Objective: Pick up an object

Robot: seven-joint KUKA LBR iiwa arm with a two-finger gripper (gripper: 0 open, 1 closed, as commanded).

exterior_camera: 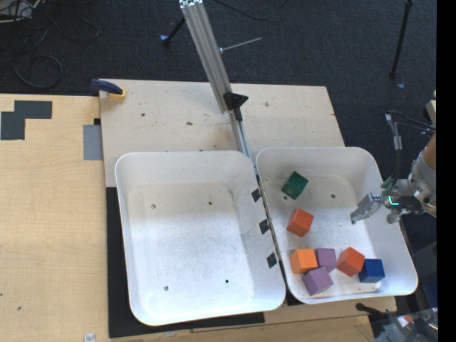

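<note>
Now the gripper (379, 210) hangs open and holds nothing, right of the green block (294, 185). Go down straight on one block that sits alone.

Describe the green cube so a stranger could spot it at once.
Look at the right-hand shallow white bin. Toward its far end lies the small green cube, apart from the others, with an orange cube next nearest. It is the sole green block; the rest are orange, purple or blue.
</note>
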